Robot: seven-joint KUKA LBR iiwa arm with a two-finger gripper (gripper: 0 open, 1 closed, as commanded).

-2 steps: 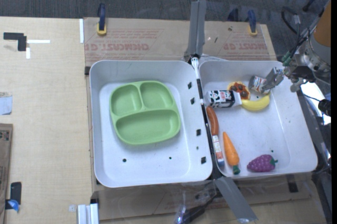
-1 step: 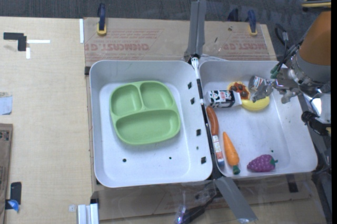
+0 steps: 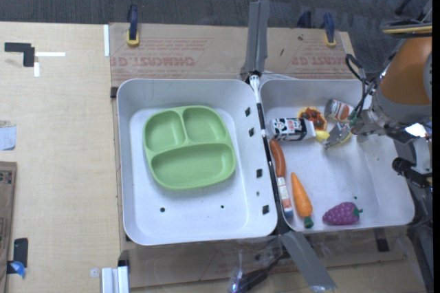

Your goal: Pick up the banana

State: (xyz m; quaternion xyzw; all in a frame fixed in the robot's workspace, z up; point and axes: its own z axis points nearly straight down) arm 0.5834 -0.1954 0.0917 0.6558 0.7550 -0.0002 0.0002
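Note:
The banana [image 3: 322, 135] shows as a small yellow piece in the right bin [image 3: 385, 181], just right of the milk carton [image 3: 289, 128]. Most of it is hidden under my gripper [image 3: 337, 138], which reaches in from the right and hangs low over it, at or very near the fruit. The grey arm with its orange band [image 3: 407, 71] stands over the bin's right rim.
Around the banana lie a small can [image 3: 338, 109] and an orange-red food item [image 3: 311, 116]. A sausage [image 3: 277, 157], a carrot [image 3: 300, 195] and purple grapes [image 3: 342, 214] lie nearer the front. The left bin [image 3: 130, 168] holds a green divided plate [image 3: 190, 146].

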